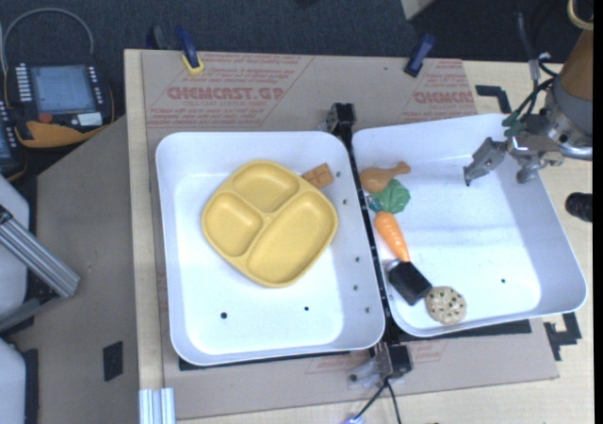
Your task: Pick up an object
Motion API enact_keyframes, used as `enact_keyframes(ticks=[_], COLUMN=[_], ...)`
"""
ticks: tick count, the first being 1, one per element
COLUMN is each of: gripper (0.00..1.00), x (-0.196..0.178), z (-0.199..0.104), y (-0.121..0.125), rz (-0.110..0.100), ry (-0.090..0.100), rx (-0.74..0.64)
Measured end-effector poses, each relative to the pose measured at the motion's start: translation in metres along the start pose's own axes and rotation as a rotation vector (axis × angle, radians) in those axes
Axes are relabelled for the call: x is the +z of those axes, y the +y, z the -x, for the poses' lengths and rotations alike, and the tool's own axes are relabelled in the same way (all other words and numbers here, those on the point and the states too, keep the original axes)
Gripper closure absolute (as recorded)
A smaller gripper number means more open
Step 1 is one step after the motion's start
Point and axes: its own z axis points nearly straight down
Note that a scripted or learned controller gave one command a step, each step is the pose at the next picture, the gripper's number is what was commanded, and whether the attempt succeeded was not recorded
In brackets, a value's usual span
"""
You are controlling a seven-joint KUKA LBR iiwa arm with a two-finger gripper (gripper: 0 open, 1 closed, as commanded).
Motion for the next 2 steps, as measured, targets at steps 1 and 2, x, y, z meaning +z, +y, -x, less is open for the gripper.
enact_keyframes(ticks=[1, 2], gripper=[0.0, 0.0], x=[-0.007, 0.047], z=[-0.001, 0.005], y=[0.003, -0.006], rz=[0.013, 0.006], ry=[-0.003, 0.0], rx=[-0.003, -0.002])
